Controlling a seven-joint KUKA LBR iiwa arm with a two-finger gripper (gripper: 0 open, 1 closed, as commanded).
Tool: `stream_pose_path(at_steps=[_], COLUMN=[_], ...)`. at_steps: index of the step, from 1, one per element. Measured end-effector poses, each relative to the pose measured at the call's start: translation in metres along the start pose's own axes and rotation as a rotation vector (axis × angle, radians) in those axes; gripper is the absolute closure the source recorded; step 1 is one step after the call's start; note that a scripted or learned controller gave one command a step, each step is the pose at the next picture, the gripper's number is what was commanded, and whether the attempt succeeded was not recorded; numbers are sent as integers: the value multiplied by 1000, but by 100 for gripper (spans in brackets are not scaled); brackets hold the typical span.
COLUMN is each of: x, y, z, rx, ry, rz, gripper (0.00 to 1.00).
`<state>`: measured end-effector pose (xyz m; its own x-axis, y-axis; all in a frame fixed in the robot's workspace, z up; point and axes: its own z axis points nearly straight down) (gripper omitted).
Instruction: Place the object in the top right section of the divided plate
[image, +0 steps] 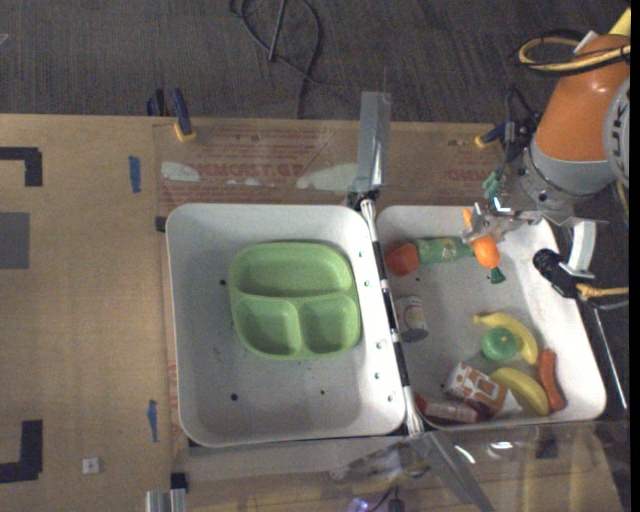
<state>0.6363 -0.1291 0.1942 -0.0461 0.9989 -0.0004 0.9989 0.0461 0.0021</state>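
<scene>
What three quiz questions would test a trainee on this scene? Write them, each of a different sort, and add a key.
1. True or false: a banana lies on the green divided plate.
2. The gripper is above: A) the left bin, B) the right bin, C) the plate.
3. Fill in: the plate has ___ sections.
Key: 1 false; 2 B; 3 three.

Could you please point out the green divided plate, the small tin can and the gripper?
Green divided plate (292, 268): camera view, wide top section.
Small tin can (411, 318): camera view, its side.
Gripper (489, 222): camera view, fingertip area.
</scene>
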Motion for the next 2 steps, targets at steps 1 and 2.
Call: stream_pose_path(at_steps=[1,2], x=[75,167], y=[-39,-44], z=[10,10], rx=[6,7], ry=[1,1], rz=[296,307], gripper=[100,100])
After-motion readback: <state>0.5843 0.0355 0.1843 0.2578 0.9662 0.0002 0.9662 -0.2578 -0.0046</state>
